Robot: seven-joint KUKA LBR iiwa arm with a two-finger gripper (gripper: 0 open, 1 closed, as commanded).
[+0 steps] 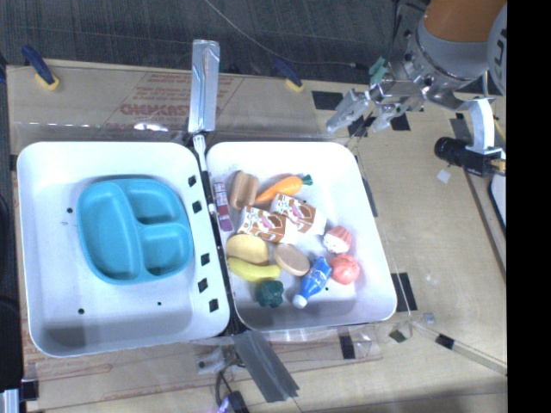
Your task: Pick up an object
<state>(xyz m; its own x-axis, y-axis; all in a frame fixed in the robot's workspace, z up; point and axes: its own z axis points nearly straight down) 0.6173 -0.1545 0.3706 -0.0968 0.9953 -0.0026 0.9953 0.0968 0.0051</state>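
The right bin point(370, 222) holds the pile of toy food, and the pieces at its 6 o'clock end lie nearest the camera: a dark green broccoli piece point(270, 293) beside a blue bottle point(313, 280) with a white cap. A yellow banana point(252, 270) lies at 10 o'clock from the broccoli, touching a tan potato point(247, 249). Two printed cartons point(277, 219) lie across the centre of the pile. An orange carrot point(282, 187) and a hot dog point(244, 188) sit toward 12 o'clock. The left bin point(43, 231) contains a blue divided tray point(136, 228). The gripper point(355, 114) hangs above the bench beyond the right bin's 1 o'clock corner, apart from every object. Its fingers stand spread, with nothing between them.
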